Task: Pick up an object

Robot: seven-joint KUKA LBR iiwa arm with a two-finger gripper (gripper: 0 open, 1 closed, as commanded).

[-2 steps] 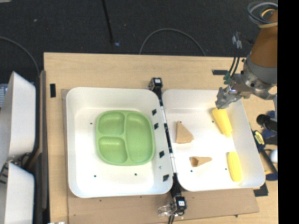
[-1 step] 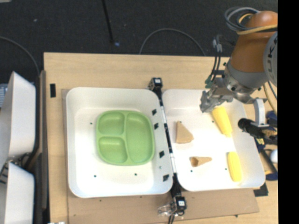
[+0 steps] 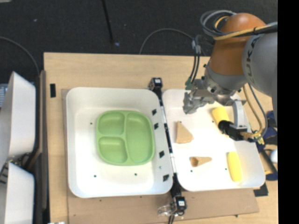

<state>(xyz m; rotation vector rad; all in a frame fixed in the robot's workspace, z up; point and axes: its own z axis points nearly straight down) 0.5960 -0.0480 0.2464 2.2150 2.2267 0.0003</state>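
On the pale wooden worktop [image 3: 112, 69] two shallow white bins sat side by side, their inner edges touching. The left bin [image 3: 77, 125] held a green divided plate [image 3: 125, 137], lying flat near its middle with three compartments facing up. The right bin [image 3: 210, 176] carried the loose pieces. A larger tan wedge [image 3: 183, 133] lay close to the bin's left wall. A smaller tan wedge [image 3: 200, 161] lay nearer the front, its narrow end pointing right. A yellow stick-shaped piece [image 3: 234, 166] lay near the front right corner, well apart from both wedges. The arm [image 3: 233, 41] reached in from the right, its orange band over the far edge of the right bin. The hand [image 3: 190, 104] hung over that bin's far left corner, just beyond the larger tan wedge and apart from it. From this angle it could not be told whether the hand was spread or pressed together, and nothing was seen pinched in it.
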